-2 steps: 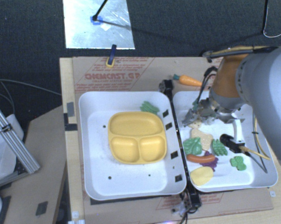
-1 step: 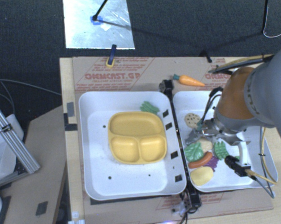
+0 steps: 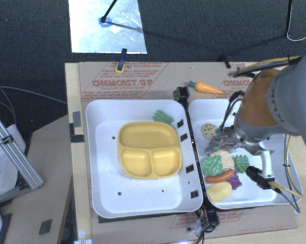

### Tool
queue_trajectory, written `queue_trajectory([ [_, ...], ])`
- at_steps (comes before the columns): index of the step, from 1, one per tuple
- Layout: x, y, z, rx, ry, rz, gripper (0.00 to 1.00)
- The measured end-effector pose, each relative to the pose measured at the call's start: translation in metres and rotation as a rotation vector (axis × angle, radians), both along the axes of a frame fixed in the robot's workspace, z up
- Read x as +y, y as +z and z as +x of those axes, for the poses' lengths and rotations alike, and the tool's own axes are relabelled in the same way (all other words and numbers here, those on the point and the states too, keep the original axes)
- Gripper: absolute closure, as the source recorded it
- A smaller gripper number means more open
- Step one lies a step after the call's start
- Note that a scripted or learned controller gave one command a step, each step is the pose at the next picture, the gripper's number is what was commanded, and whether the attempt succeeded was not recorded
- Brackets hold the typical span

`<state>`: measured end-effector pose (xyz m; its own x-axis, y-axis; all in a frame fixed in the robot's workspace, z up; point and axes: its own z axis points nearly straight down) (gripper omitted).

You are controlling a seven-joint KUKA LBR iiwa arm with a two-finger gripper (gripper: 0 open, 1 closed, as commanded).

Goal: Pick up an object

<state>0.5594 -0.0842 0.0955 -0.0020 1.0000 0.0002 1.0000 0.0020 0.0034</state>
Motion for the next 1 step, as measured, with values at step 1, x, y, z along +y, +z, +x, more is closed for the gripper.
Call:
queue_trajectory([
  [1,0.1024,0.0953,0.0474,-0.012,0.013,0.004,1.00],
])
